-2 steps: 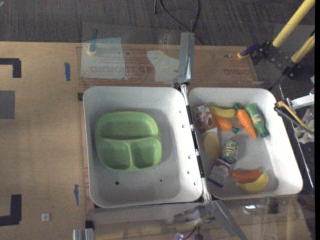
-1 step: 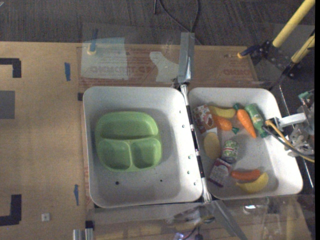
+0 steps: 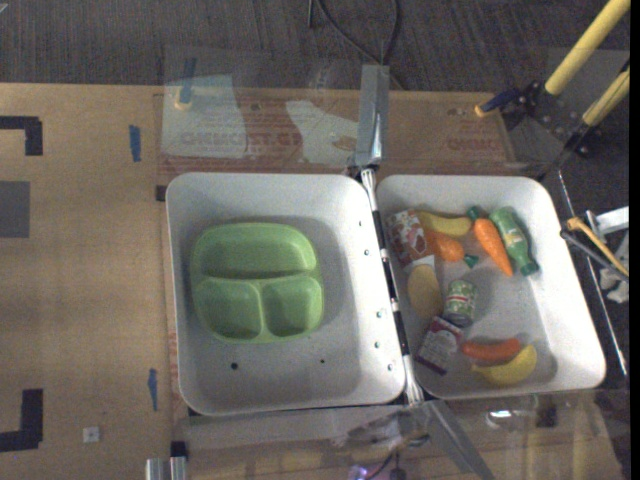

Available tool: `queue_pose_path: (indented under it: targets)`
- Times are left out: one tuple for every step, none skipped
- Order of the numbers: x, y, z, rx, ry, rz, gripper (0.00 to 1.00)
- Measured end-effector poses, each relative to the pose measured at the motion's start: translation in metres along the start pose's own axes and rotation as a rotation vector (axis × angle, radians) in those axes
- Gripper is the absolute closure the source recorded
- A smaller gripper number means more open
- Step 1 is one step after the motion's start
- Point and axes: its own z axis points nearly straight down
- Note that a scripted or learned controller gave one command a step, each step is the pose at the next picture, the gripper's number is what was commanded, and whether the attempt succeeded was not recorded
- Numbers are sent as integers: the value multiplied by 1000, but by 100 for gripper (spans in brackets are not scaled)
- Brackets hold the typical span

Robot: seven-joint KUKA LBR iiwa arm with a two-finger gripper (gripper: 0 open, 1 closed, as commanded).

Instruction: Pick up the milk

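A small carton with a dark red and white label, which looks like the milk, lies tilted in the right bin, near its front left corner. It touches an orange carrot-like piece on its right. A green and white can stands just behind it. A red and white packet lies at the bin's back left.
The right bin also holds a carrot, a green bottle, a yellow oval slice and a banana. A green divided plate sits in the left bin. Yellow-handled tools lie at the back right.
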Motion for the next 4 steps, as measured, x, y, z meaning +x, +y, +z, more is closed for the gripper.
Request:
queue_pose_path:
  targets:
    - [-3,14,-135,-2,0,-2,100]
    - [-2,13,-135,-2,-1,-4,0]
    - [0,13,-143,-4,-5,-6,100]
    - [1,12,-143,-3,-6,-8,0]
